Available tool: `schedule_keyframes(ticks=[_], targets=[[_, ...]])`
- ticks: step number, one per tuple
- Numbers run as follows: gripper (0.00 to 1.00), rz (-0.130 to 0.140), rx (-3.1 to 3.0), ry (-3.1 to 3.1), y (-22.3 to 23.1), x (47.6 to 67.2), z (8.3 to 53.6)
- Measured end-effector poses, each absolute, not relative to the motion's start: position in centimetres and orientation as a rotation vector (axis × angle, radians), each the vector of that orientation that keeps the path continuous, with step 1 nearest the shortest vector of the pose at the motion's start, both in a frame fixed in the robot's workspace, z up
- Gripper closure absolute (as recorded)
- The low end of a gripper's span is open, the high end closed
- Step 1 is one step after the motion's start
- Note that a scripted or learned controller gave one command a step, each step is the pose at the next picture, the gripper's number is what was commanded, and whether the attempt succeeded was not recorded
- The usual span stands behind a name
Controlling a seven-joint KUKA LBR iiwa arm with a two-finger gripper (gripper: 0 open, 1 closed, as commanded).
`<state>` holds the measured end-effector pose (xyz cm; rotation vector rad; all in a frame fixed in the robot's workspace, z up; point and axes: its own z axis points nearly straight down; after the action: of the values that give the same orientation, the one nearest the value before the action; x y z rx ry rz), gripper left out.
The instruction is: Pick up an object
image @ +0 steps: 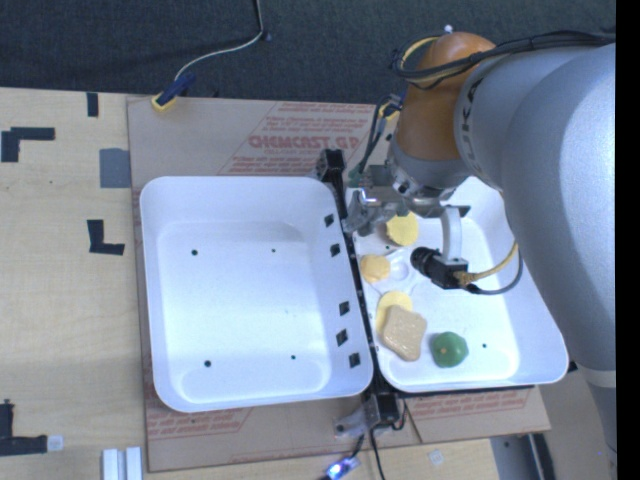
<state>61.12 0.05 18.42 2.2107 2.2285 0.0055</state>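
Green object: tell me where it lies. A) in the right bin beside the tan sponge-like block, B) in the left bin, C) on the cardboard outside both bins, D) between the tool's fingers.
A: the green object lies on the floor of the right bin, just right of the tan block, near the bin's front edge and well below the tool.

Taking the right bin as landmark: the left bin is set just beside it on the left. Inside it, a bread slice is placed near its front-left corner, with a round fruit just to the right.
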Motion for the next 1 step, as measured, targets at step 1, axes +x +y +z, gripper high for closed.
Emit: schedule_keyframes(ticks=[1], targets=[[1.0,0.003,2.212,2.233,8.81,63.4,18.39]])
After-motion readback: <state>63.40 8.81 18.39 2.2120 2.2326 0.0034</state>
